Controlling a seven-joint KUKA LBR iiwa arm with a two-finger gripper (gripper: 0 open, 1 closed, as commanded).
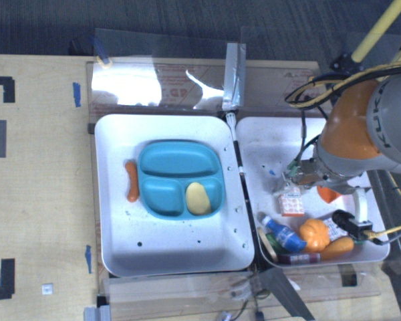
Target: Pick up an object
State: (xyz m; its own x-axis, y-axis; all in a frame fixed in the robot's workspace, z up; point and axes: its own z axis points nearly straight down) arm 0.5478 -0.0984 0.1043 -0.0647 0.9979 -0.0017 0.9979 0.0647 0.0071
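Left bin point(113, 199): you see a blue divided tray point(180, 178) with a yellow piece point(198, 198) in its lower-right compartment, an orange sausage point(131, 181) beside it. Arm point(361, 129) over right bin point(260, 146), above clutter.

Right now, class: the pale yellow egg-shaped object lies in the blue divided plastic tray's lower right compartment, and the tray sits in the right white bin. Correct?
Not quite. The camera view shows the blue divided plastic tray, with the pale yellow egg-shaped object in its lower right compartment, in the left white bin.
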